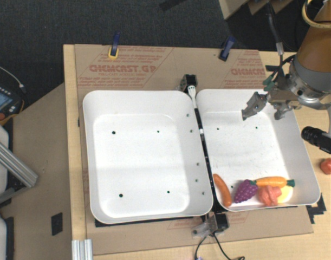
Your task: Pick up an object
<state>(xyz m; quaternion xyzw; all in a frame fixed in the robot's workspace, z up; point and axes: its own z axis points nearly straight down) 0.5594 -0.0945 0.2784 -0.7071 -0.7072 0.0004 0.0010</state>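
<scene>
I saw the right bin holding the toys along its near edge: a sausage, grapes, a carrot lying lengthwise left to right, and a pink piece. The gripper hung over the bin's far end, so everything lay well toward me from it. The arm reached in from the right, wrist tilted down. Fingers looked spread, gripping nothing.

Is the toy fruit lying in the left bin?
No. The toy fruit lies in the right bin's near corner.
</scene>
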